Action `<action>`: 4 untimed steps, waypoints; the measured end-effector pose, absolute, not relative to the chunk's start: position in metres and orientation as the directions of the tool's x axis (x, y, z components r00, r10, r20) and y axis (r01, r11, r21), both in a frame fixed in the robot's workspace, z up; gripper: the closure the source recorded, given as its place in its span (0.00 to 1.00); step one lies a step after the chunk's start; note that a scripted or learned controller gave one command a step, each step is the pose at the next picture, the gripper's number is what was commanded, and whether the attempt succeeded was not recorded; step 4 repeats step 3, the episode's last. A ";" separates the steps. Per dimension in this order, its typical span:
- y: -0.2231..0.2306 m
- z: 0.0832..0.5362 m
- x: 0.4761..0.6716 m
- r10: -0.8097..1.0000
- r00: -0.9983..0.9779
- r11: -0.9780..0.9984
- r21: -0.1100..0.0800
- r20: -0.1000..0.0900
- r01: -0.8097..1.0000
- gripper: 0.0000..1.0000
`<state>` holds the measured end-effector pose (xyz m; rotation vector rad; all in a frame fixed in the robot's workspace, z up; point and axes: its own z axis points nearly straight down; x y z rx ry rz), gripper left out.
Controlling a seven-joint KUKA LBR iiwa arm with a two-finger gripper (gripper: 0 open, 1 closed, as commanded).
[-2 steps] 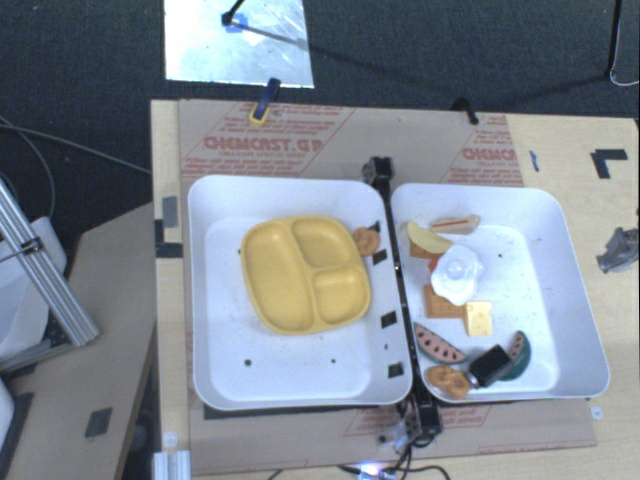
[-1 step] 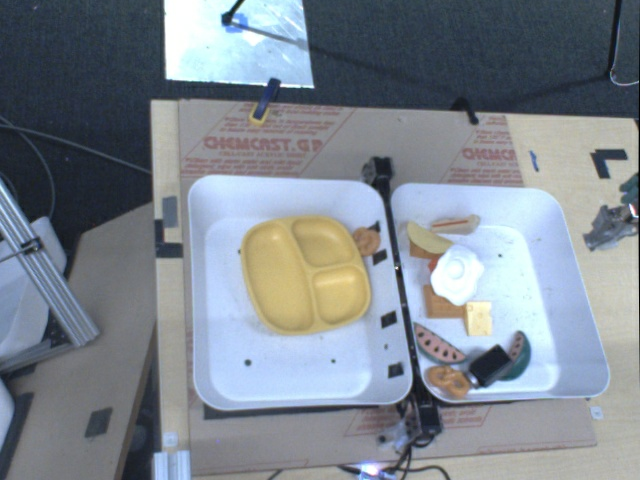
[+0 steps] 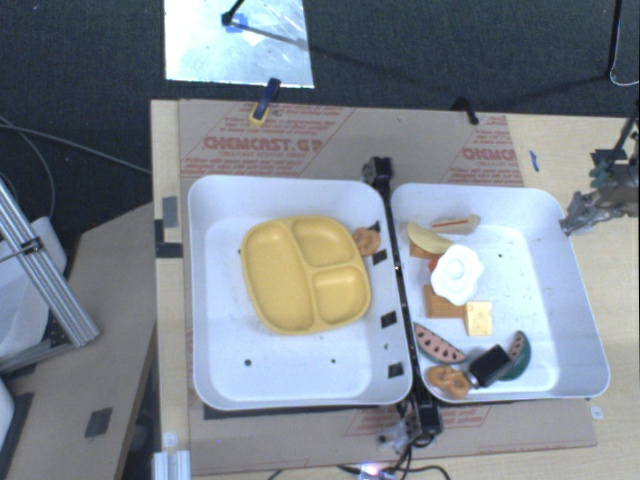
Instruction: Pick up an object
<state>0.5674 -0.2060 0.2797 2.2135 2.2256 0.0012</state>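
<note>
Gripper [image 3: 590, 211] parked outside right bin's [image 3: 575, 268] far right corner, nothing seen held; opening cannot be told. Toy food heaped along bin's left wall: egg [image 3: 457, 273], cheese [image 3: 479, 318]. Tray [image 3: 303, 273] centred in left bin [image 3: 215, 298].

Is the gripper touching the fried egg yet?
Apart. The camera view shows the gripper at the right bin's far right rim, with bare white bin floor between it and the fried egg.
</note>
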 end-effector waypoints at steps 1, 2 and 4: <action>-0.207 0.298 0.484 1.000 0.002 -0.002 0.001 0.000 1.000 1.00; -0.207 0.378 0.513 1.000 -0.006 0.006 0.012 -0.005 1.000 1.00; -0.206 0.337 0.565 1.000 -0.006 0.006 0.005 -0.002 1.000 1.00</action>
